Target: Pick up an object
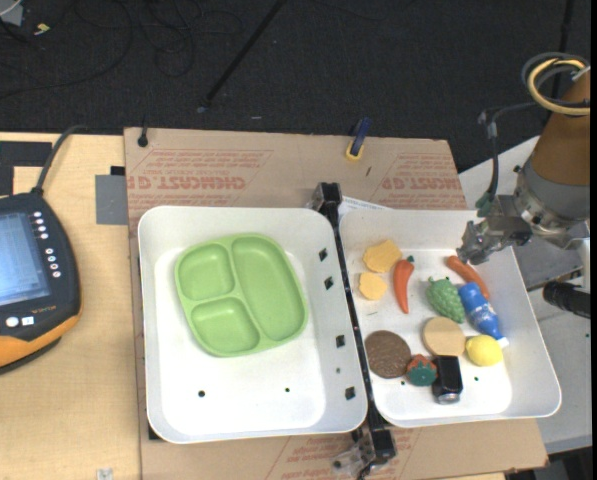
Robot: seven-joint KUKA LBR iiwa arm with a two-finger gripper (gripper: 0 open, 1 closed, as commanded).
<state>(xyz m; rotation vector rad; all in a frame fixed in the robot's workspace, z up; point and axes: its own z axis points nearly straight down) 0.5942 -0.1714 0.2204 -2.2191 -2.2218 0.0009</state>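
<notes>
The right white bin (538,388) holds several toy foods: two yellow-orange pieces (382,257), a red-orange pepper (404,283), an orange carrot (466,272), a green knobbly piece (445,298), a blue bottle (480,311), a tan disc (443,336), a yellow lemon (484,351), a brown disc (386,353), a small red-and-green piece (421,370) and a black block (447,380). My gripper (481,240) hangs over the bin's far right corner, just beyond the carrot's upper end, and no object is seen in it.
The left white bin (168,388) holds a green divided plate (241,295). A black divider (343,308) separates the bins. A tablet pendant (18,278) lies at the left. Cardboard (238,173) lies under both bins, and a blue-yellow clamp (357,140) sits at its back edge.
</notes>
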